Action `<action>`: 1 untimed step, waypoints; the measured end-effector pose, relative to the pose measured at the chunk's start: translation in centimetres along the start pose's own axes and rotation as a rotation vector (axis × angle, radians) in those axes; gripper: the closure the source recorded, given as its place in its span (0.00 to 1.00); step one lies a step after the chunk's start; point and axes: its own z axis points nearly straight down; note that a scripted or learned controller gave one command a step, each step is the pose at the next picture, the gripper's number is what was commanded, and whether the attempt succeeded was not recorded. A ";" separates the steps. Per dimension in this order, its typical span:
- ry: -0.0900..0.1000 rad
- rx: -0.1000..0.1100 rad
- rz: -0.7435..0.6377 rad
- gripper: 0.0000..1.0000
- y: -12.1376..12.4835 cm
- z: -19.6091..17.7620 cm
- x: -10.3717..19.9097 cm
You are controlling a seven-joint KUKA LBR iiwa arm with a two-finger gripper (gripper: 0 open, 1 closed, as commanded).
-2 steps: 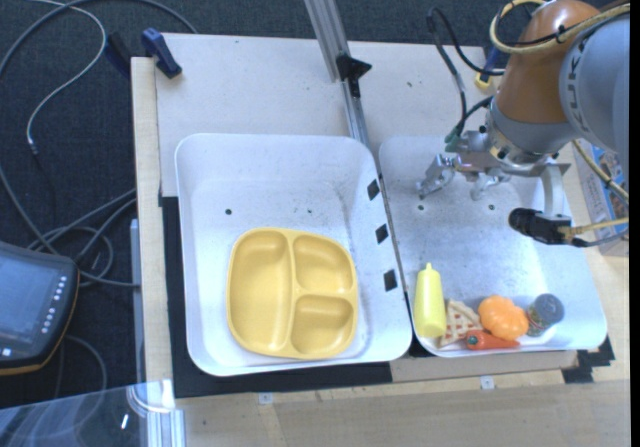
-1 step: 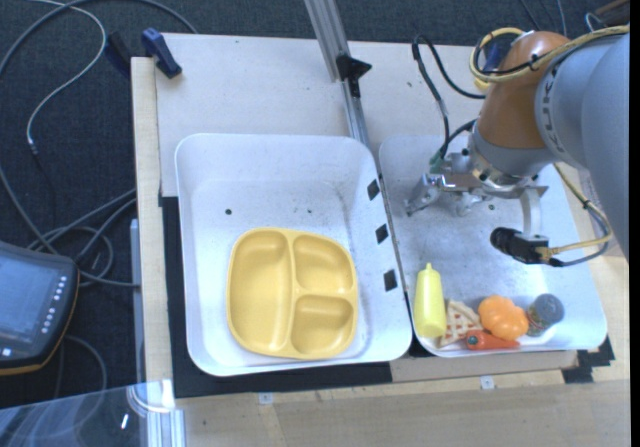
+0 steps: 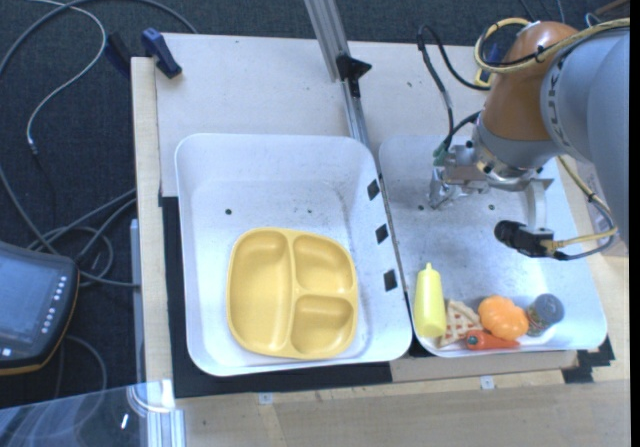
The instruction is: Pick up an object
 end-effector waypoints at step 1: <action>-0.003 -0.008 -0.001 1.00 0.7 -6.3 -0.2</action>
